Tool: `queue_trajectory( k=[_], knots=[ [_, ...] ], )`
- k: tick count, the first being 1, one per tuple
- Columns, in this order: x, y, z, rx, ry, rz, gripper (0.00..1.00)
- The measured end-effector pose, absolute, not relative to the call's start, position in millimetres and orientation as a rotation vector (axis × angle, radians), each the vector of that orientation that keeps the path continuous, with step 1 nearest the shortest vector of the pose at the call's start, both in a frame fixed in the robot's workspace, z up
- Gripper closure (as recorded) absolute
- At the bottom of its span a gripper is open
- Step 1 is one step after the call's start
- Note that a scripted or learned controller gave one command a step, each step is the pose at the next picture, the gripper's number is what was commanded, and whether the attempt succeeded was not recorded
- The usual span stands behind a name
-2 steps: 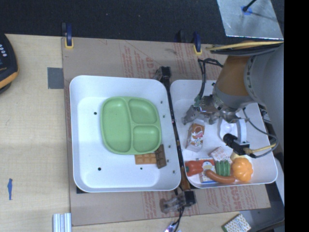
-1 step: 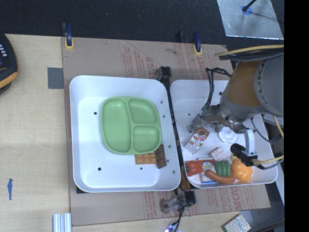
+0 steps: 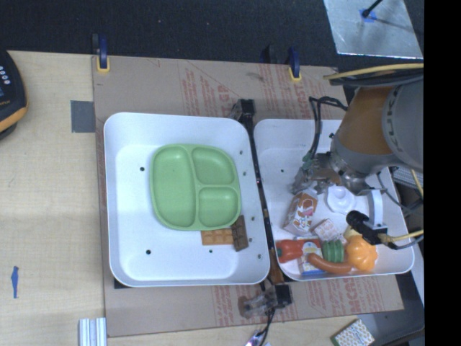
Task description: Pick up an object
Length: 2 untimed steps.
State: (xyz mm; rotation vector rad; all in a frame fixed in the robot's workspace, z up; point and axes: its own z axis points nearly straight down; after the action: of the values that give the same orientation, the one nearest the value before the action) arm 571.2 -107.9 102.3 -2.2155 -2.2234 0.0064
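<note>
My gripper [image 3: 308, 174] hangs low in the right bin [image 3: 281, 139], near its middle, under the grey arm with the orange band [image 3: 364, 128]. Just below it lies a small printed snack packet [image 3: 303, 213]. A white round piece [image 3: 338, 197] sits to the packet's right. Along the bin's front edge lie an orange toy pepper [image 3: 361, 253], a green piece [image 3: 333, 251], an orange carrot-like piece [image 3: 328, 266] and a red piece [image 3: 292, 249]. The arm hides the bin's right back part.
The left bin [image 3: 126, 251] holds a green divided plate [image 3: 194, 186], with an orange block [image 3: 216, 238] and a brown block [image 3: 240, 233] at its front right. Black cables [image 3: 374, 231] trail over the right bin's right side.
</note>
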Motion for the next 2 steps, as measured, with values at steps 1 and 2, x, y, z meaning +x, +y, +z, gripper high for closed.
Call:
queue_trajectory(
  k=[1,2],
  knots=[
    [585.5,-44.6,197.8,-2.213,-2.235,-0.009,1.0],
    [583.3,-48.1,191.8,-2.214,-2.225,0.004,0.0]
  ],
)
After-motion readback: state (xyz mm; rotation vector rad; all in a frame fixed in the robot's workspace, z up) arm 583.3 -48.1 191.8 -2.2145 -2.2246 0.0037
